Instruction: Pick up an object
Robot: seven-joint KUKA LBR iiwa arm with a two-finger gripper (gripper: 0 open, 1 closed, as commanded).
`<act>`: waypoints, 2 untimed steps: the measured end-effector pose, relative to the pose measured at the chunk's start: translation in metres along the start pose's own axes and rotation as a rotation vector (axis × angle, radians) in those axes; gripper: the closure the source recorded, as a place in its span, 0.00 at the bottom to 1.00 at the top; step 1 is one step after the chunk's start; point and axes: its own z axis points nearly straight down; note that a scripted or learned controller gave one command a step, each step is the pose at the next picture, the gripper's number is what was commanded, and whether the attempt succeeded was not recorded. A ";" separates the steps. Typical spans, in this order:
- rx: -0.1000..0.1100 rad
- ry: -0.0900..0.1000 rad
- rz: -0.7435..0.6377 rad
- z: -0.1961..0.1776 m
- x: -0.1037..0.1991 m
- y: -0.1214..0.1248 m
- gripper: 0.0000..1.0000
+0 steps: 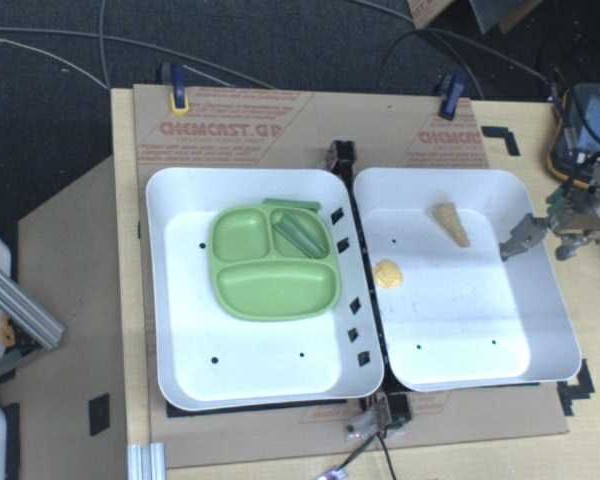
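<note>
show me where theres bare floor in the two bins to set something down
Left bin: free strip along the near edge, below the green divided plate, which crowds the middle. Right bin: broad bare near half, below the yellow piece and tan wedge; the gripper sits at its right rim.

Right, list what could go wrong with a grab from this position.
1. The small yellow lump lies against the right white bin's left wall, so a finger could strike the wall.
2. The tan wedge-shaped piece is narrow and lies flat; the fingers may slide off it.
3. The gripper sits at that bin's right rim and could clip it when moving in.
</note>
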 end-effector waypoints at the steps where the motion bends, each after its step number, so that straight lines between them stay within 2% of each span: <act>1: -0.012 -0.003 -0.004 -0.006 0.001 0.003 0.00; 2: -0.008 -0.002 -0.003 0.036 -0.001 0.001 0.00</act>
